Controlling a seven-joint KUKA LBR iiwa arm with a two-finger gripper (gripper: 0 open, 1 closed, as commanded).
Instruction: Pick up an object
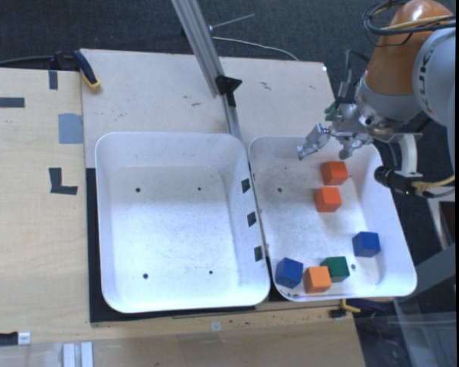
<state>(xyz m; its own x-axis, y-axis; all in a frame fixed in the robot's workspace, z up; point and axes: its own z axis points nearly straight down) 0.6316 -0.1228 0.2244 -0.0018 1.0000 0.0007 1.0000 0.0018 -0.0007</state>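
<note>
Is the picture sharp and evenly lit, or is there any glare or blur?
Camera view: light is even and soft, shadows faint; the bins' white rims are bright but keep detail; the cubes look fairly sharp; the tool is slightly soft; the arm's orange band carries a small highlight.

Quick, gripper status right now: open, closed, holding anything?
Gripper: open, holding nothing, above the right bin near the far orange cube.

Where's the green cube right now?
The green cube sits in the right bin, near its front edge, touching the orange cube and right of a blue cube.
</note>
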